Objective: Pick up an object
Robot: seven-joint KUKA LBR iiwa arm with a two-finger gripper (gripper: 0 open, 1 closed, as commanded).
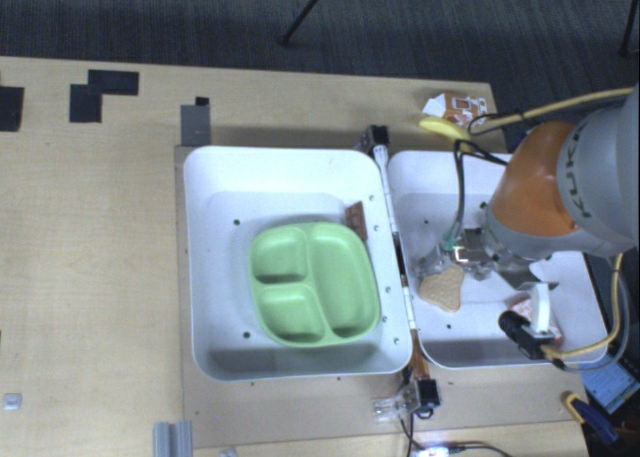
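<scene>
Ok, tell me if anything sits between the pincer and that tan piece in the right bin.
Nothing visible does. The pincer is right at the tan piece in the right bin, with no other object between them.

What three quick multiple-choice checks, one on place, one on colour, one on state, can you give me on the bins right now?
1. Where does the divided tray lie?
A. left bin
B. right bin
C. on the bench

2. What colour is the divided tray?
A. blue
B. green
C. red

3. How does the gripper stand?
A. raised high above the bench
B. low in the right bin, by the tan flat object
C. over the left bin

Answers: 1 A, the tray sits on the left bin floor. 2 B, it is pale green. 3 B, the wrist reaches down beside the tan piece.
</scene>
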